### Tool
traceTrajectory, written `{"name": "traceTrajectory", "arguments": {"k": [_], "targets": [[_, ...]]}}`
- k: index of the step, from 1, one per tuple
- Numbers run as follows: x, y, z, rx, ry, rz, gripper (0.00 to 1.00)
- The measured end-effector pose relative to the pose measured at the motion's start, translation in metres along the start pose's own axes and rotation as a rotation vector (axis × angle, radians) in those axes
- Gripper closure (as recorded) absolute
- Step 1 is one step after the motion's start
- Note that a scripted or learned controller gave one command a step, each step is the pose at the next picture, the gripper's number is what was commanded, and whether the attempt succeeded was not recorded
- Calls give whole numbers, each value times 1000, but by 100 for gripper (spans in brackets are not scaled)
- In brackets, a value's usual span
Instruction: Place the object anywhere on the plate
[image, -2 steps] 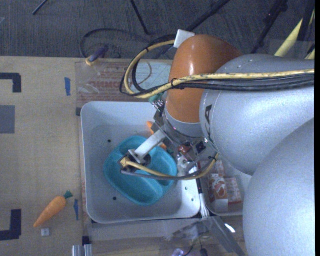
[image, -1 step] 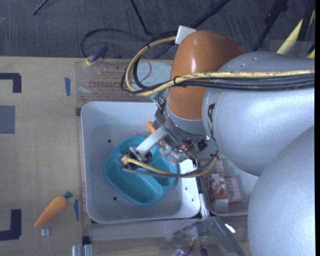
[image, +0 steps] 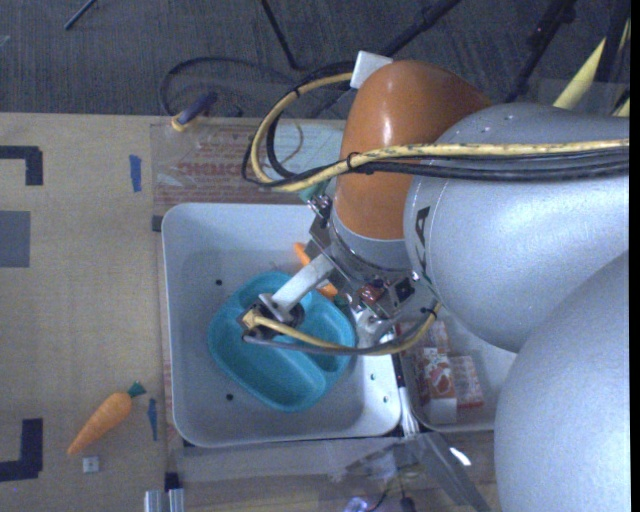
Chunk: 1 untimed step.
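I cannot tell how the jaws of the gripper (image: 345, 292) stand. A small orange plastic-looking object (image: 306, 257) peeks out just beside them, at the rim of the blue divided plastic plate (image: 270, 375). I judge it light, stiff and slick, so I'd grip it mid-body.

Dark grey carpeted floor (image: 120, 45) along the top, black cable loop (image: 197, 63) lying on it, pale wooden bench (image: 80, 300) below, black tape corners (image: 28, 163) and small blue tape strips (image: 135, 172) stuck to its surface, even flat light
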<state>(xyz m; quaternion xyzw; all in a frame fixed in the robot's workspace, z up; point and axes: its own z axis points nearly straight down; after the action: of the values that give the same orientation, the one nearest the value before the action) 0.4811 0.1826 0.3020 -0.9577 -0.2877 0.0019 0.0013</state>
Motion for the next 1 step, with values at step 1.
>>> {"name": "traceTrajectory", "arguments": {"k": [1], "targets": [[0, 0, -9, 1, -1, 0, 100]]}}
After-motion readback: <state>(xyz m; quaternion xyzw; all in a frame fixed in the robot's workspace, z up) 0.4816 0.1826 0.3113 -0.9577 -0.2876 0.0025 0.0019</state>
